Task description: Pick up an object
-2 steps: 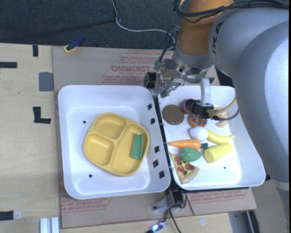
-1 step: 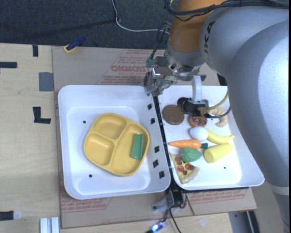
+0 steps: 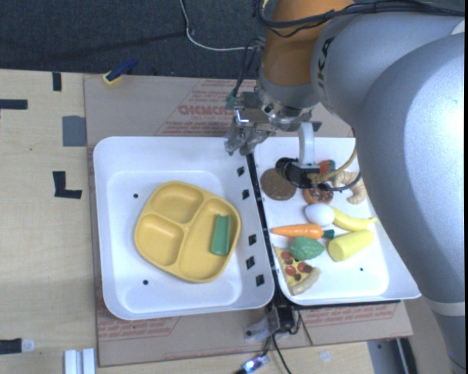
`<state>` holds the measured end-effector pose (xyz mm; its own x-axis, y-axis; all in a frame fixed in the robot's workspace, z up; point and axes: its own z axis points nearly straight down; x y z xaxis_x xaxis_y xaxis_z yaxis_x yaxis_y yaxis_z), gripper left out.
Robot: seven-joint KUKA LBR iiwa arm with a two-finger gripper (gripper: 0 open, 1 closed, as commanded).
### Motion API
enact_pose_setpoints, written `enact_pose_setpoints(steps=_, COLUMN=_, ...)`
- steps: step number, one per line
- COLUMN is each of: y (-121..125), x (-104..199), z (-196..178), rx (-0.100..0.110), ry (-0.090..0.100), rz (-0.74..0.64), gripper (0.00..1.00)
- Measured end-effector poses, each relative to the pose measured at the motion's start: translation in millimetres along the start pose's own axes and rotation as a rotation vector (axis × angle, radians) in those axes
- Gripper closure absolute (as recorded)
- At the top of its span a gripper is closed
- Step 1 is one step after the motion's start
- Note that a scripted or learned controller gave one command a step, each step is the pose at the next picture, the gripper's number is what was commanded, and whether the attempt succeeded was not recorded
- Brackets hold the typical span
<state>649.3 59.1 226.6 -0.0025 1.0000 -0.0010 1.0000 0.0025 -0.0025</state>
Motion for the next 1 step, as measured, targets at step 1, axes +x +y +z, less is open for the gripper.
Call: enact_pose_setpoints(steps=1, y=-6.0, x=-17.6, z=8.6, rx=0.0, ry=-0.001, rz=0.002, gripper=1.0)
